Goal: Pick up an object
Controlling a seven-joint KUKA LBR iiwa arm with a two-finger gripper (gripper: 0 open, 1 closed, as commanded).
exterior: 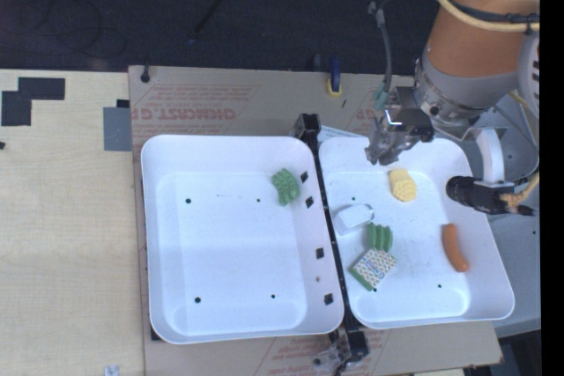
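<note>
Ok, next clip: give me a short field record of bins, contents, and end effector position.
left bin: one green leafy item near its upper right corner
right bin: yellow corn piece, orange carrot-like item, green pod, patterned block, clear item
end effector: over right bin's upper edge, up-left of the corn
held: nothing visible

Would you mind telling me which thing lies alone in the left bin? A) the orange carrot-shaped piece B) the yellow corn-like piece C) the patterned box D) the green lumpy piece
D: the green lumpy piece lies in the left bin near its upper right corner, while the orange piece, the yellow piece and the patterned box all lie in the right bin.
</note>
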